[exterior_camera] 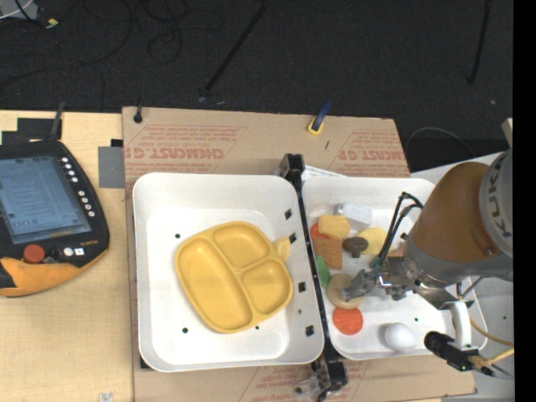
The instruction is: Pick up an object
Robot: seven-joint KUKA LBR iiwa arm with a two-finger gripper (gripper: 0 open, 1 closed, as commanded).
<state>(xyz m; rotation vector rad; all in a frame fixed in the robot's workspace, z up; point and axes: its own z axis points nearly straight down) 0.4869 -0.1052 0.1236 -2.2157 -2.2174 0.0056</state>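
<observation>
The right bin (408, 347) holds several small toy items: a yellow block (334, 225), an orange piece (328, 249), a brown disc (355, 245), a tan round piece (340, 289), a red disc (347, 320) and a white egg (398, 336). My gripper (362, 284) hangs low over the middle of this bin, right beside the tan round piece and under the brown disc. Its dark fingers point left, and their spacing is unclear. The arm's orange band (452, 216) covers the bin's right part. A yellow three-part plate (233, 275) lies in the left bin (159, 216).
A black divider (306, 258) runs between the two bins. A teach pendant (46, 216) rests on the bench at far left. Cardboard (251, 145) lies under the bins. A yellow clip (316, 125) sits at the cardboard's back edge.
</observation>
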